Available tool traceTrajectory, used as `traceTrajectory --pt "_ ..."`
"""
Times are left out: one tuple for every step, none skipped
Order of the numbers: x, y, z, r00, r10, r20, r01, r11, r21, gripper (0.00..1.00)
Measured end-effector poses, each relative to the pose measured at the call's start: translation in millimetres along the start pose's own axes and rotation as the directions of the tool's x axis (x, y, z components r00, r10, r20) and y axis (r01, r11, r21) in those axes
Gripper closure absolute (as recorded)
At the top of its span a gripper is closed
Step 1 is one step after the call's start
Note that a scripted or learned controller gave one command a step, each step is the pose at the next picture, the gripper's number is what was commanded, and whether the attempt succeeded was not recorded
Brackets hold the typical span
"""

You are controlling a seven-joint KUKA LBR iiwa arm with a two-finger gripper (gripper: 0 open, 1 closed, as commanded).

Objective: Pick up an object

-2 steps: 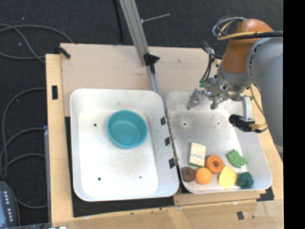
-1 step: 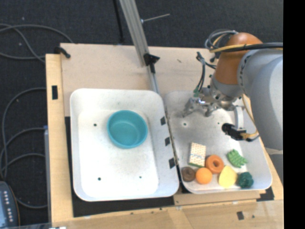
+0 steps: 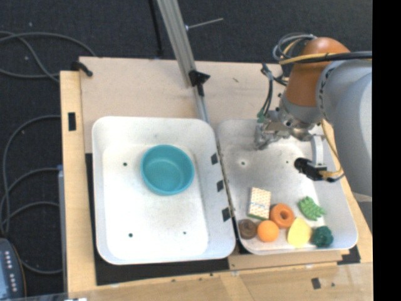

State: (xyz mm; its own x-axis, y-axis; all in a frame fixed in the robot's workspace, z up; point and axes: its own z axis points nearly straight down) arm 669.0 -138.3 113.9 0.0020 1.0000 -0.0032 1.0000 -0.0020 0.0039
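Nearest the bench's front edge, a cluster of small toys lies in the near corner of the right bin (image 3: 241, 140): a dark brown disc (image 3: 248, 229), a smooth orange ball (image 3: 268, 231), a glossy yellow piece (image 3: 299, 232) and a bumpy dark green lump (image 3: 322, 236). Just behind them sit an orange ring (image 3: 282, 215), a pale cracker-like square (image 3: 259, 202) with a speckled face, and a knobbly light green piece (image 3: 310, 208). The left bin (image 3: 113, 137), white and faintly speckled like its neighbour, holds a round teal bowl (image 3: 167, 169) near its middle. Farther back, the gripper (image 3: 266, 134) hangs over the far part of the right bin, below the arm's orange band (image 3: 308, 80). From here I cannot tell how its jaws stand, and nothing can be seen between them. The toys lie well apart from it, toward the near edge. A ridged metal post (image 3: 176, 30) slants up behind the bins.
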Motion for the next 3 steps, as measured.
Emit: traceTrajectory --pt "-8.2 -1.3 -48.4 1.000 -0.003 -0.002 0.003 1.000 -0.002 1.00" --pt "-2.5 5.9 -109.5 1.000 -0.006 -0.002 0.006 1.000 -0.005 1.00" --pt "-3.7 7.2 -139.7 1.000 -0.006 -0.003 0.006 1.000 -0.002 1.00"
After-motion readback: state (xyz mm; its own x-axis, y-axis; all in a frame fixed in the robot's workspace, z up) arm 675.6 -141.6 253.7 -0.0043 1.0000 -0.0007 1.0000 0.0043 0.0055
